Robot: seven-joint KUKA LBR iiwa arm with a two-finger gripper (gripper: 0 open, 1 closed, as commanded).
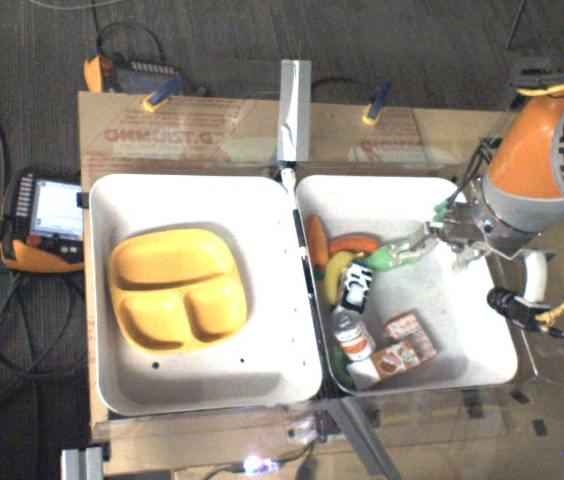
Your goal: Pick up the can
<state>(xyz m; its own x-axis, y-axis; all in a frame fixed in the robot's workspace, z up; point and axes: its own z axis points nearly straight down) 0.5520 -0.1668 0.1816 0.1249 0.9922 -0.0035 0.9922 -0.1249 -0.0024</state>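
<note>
Two shallow white bins are being viewed from above on the surface. The left bin (102, 368) is holding a yellow divided tray (177, 286). The right bin (482, 363) is holding the clutter: a carrot (317, 238), a banana (337, 273), a small black-and-white item (358, 286), two small cartons (405, 340), and the can (350, 340).

The can is being seen near the bin's front-left corner, close beside the wall shared with the left bin. It appears to be lying tilted, with its long axis running roughly from the bin's middle toward the front edge, its red-and-white label facing up; whether it is fully on its side cannot be told.

The gripper (402, 256) is being carried in from the right by the arm (532, 173), and it is hanging over the middle of the right bin, near the banana. Green parts are showing at its tip, but whether the fingers are spread or closed cannot be told, and nothing is being seen held between them.

From the gripper, the can is lying toward the front of the bin and slightly to the left. It is judged that the coming move is being decided by that offset, and that the fingers will need to be turned across the can's long axis, with the cartons just beside it crowding the approach.
</note>
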